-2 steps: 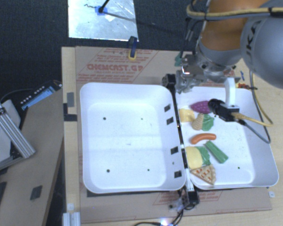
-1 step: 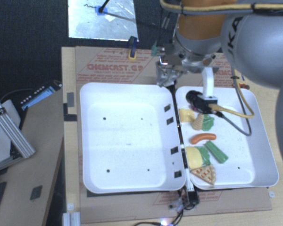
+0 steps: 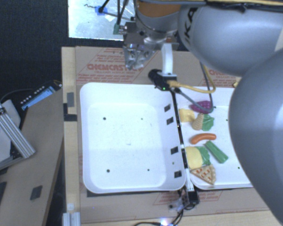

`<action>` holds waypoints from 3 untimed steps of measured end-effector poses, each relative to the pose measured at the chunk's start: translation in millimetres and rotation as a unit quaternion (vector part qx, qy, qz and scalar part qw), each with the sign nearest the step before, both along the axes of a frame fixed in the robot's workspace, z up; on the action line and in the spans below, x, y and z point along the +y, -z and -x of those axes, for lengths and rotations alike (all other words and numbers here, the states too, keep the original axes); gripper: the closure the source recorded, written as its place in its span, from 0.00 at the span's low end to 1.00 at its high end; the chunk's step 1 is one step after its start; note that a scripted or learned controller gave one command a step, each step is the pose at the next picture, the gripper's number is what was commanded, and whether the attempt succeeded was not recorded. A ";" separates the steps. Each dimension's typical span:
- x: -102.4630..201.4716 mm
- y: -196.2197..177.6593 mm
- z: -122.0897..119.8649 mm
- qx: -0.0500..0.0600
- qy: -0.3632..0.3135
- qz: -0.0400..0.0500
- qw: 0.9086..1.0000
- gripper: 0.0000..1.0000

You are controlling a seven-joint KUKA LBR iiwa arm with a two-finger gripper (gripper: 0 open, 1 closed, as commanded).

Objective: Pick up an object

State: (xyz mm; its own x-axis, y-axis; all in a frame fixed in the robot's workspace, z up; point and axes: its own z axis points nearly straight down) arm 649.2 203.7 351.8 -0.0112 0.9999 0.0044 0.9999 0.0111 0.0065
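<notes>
**Gripper raised beyond the bins, toy food gathered in the right-hand bin**

The gripper (image 3: 136, 58) is seen above the cardboard sheet (image 3: 108, 62), just beyond the far rim of the left bin (image 3: 122, 140). Nothing is seen between its fingers; whether they are spread or pressed together cannot be told, since the metal parts are blurred together. It is carried by the grey arm (image 3: 236, 36), by which the upper right of the view is covered, with the orange band (image 3: 160, 4) visible directly above the wrist.

Relative to the left bin, everything else is placed as follows. A black divider strip (image 3: 178, 135) with a small lit device at its far end is laid along the bin's right wall. Just past that strip, in the right bin (image 3: 226, 180), the toy food is gathered: a purple piece (image 3: 203, 106) farthest back, a yellow piece (image 3: 186, 114) and a cone-like piece with a green part (image 3: 203, 122) nearer, then an orange sausage (image 3: 203, 138), a green bar (image 3: 217, 152) beside a yellow-and-green piece (image 3: 195, 157), and a pizza slice (image 3: 203, 174) closest to the front rim. All of these are well apart from the gripper.
</notes>
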 end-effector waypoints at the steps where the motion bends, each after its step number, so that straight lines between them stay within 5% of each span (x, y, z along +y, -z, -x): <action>1: 22.6 -21.3 -20.4 0.000 0.003 0.001 1.000 1.00; 2: -88.1 -7.9 -20.0 0.003 0.010 0.004 1.000 1.00; 3: -18.6 -31.5 -19.2 0.001 0.001 0.001 1.000 1.00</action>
